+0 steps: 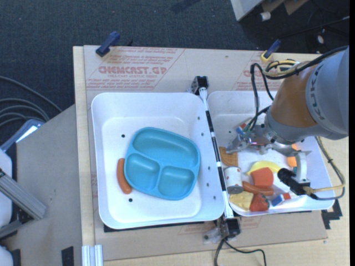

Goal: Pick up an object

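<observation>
Lettering "CHEMCAST GP" marks the board (133, 70); claw (250, 141) over right bin (222, 105), grip state unclear.

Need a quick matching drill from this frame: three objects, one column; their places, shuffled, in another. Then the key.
Things:
1. blue divided plate
2. orange hot dog
3. orange block

Places:
A. right bin, among the piled toys
B. left bin, between the plate and the bin's left wall
C. middle of the left bin

Pairs: 1-C, 2-B, 3-A
</observation>
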Controlling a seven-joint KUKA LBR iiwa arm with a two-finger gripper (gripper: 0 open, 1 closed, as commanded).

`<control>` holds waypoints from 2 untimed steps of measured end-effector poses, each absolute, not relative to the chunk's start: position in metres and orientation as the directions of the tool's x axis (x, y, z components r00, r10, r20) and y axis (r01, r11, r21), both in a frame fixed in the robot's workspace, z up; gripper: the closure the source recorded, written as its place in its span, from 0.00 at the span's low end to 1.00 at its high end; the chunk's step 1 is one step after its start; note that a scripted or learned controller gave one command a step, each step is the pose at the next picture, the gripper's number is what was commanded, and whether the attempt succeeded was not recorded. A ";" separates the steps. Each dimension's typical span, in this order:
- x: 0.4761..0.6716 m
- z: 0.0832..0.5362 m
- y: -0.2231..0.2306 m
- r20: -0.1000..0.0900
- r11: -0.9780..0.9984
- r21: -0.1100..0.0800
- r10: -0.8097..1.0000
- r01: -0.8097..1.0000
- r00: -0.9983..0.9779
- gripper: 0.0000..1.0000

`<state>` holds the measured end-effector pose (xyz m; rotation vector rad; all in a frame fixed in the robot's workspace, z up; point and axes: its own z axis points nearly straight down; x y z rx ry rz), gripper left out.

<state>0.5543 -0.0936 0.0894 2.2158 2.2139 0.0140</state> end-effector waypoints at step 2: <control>0.555 0.100 -0.093 0.001 -0.001 0.014 1.000 1.000 0.001 0.00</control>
